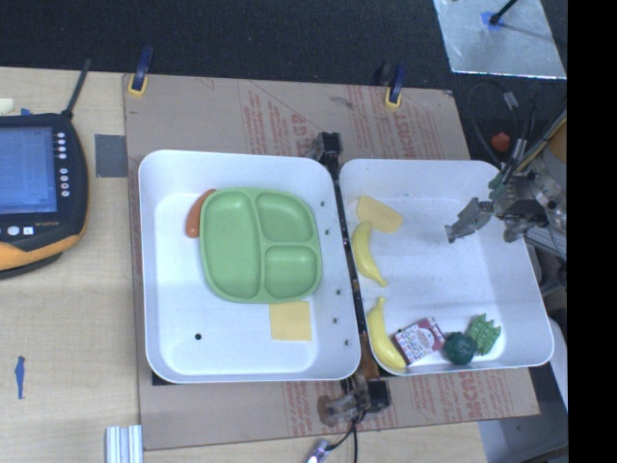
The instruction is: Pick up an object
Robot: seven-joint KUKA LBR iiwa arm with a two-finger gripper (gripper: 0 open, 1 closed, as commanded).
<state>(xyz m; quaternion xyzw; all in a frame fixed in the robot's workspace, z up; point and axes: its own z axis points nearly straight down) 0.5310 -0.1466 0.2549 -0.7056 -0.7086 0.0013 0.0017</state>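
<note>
Claw [469, 222]: over the right bin [521, 268], fingers apart, nothing between them. To its left: yellow wedge [379, 214], upper banana [366, 252]. Below it: lower banana [384, 340], snack packet [418, 340], green toy [470, 341]. Far left, other bin: green divided plate [260, 244].

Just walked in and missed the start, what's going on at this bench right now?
A robot arm is reaching in from the right over the right bin, and its gripper hovers above bare bin floor with nothing between its fingers. That bin holds two bananas, a yellow wedge, a small packet and a green toy. The left bin holds a green divided plate, a yellow square and an orange piece tucked beside the plate. Nothing is picked up yet.
</note>
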